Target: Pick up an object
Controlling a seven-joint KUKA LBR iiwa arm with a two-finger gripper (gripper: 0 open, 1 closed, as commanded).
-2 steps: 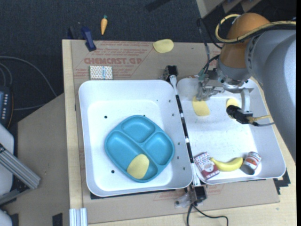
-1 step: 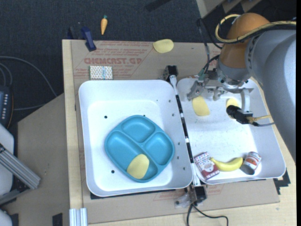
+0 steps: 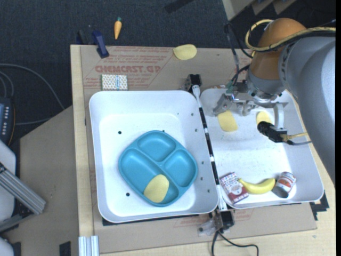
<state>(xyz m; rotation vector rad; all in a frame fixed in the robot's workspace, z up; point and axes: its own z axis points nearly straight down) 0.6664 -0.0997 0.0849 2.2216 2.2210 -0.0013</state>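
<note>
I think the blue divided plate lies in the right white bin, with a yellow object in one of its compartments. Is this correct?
Not quite. The camera view shows the blue divided plate in the left white bin, not the right one. The rest holds: a yellow object does lie in one of its compartments.

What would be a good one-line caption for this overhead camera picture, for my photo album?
Robot arm's gripper poised over a yellow piece in the right bin; blue divided plate in the left.
</note>
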